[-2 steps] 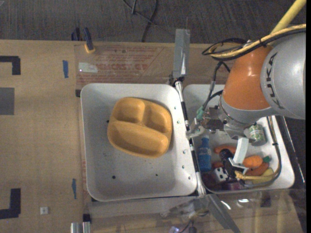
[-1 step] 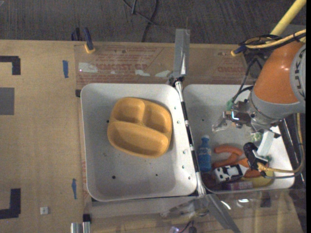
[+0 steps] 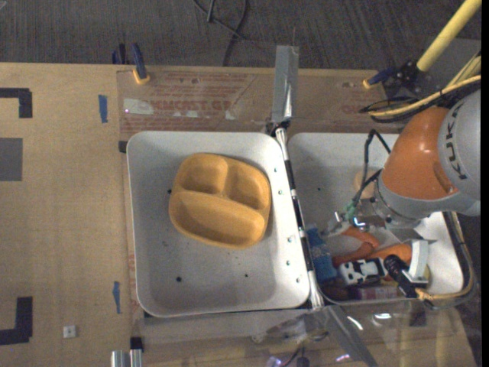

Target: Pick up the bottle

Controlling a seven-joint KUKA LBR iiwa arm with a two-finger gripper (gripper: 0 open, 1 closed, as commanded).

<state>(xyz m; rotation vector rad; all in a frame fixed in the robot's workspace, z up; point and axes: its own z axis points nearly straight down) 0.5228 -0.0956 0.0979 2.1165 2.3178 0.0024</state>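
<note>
Hovering over the right bin (image 3: 328, 159) w/ the arm (image 3: 424, 167) low above a heap of clutter in the bin's near half, so aim first, descend second. Cannot tell how the jaws stand: tucked under the orange wrist, and nothing seen held there. Bottle (image 3: 395, 251) prob. the orange elongated thing lying on its side in that heap, just below the wrist in the camera view. Not certain, though, being small and partly covered. Packed tight: black-and-white item (image 3: 365, 268) right beside it toward the view's left, blue packet (image 3: 319, 260) against the bin's left wall, purple thing (image 3: 374, 289) along the near wall.

To do the step well:
- Centre over the bottle's body, not its end.
- Turn the wrist so the jaws close across the short axis, not along the length.
- Open wide before dropping and pick the side w/ most gap, since neighbours leave little room.
- Go down slow and stop short of the bin floor.
- Close firm, lift straight up & check something's actually gripped before moving off.

Risks, as judged: landing on neighbouring clutter, or the round body rolling out sideways.

Leave the yellow divided tray (image 3: 221, 201) in the left bin (image 3: 153, 266) alone; bare desk (image 3: 61, 205) to the view's left irrelevant here.
</note>
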